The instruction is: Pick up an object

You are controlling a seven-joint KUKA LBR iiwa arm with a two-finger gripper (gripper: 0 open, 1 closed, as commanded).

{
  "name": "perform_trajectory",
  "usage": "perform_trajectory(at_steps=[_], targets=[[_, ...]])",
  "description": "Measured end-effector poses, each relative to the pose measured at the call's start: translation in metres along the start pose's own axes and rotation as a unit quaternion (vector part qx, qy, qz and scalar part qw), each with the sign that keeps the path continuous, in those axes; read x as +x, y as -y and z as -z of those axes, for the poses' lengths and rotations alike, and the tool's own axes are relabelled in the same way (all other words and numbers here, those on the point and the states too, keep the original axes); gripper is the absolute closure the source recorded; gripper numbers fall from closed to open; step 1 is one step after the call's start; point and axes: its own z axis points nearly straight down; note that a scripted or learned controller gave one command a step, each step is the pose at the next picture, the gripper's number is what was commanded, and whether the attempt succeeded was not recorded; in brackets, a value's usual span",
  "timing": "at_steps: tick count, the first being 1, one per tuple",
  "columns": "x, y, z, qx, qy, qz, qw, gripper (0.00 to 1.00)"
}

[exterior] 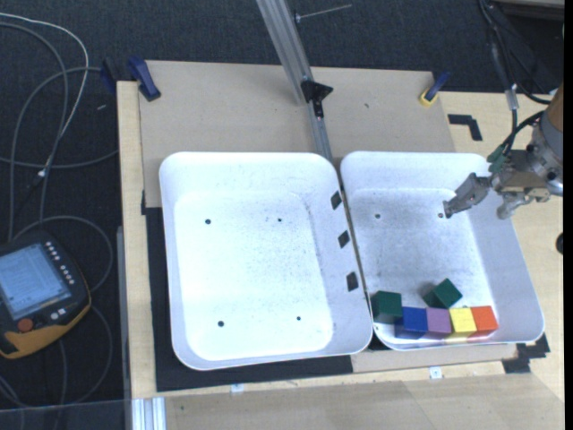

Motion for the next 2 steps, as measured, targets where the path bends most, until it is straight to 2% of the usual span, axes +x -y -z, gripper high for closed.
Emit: perform_trajectory(at_steps=[1, 2], targets=[[-0.009, -0.034, -0.198, 0.005, -0.001, 0.000, 1.0000, 0.00], [-0.012, -0.090, -0.193, -0.002, 0.001, 0.001, 1.0000, 0.00]])
